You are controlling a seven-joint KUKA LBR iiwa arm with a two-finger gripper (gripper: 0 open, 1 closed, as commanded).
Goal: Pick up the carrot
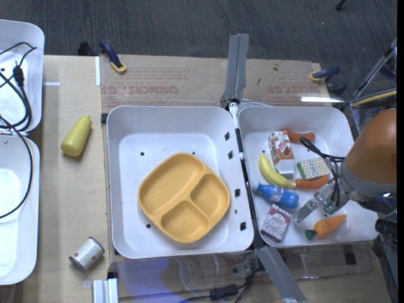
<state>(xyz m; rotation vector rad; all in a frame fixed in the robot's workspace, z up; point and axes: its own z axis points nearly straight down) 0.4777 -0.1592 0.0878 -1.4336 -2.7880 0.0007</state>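
In the camera view, the arm (372, 160) is reaching in over the right bin (252, 115), and its gripper (319, 204) is hanging low just above and beside the carrot (328, 226); the fingers (306, 211) are standing apart, clamping on nothing. The carrot is lying flat near the right bin's front right corner, its green stub pointing toward the bin's middle and its orange body running toward the right wall, apart from the small red carton (276, 223) beside it.

It is looking like a hard plastic toy: light, stiff, smooth and probably a little slippery, tapering along its length. The thick orange middle is seeming the safest place to pinch, across its width, since the ends are likely to squirt out.

Counting the right bin: one carrot, one banana (271, 172), one blue bottle (278, 196), two small cartons, one pale box (312, 168) and two reddish-orange pieces I cannot name. The left bin (120, 169) is holding one yellow divided plate (183, 197). On the counter (76, 201) outside the bins are lying one yellow bottle (76, 136) and one tin can (86, 253)
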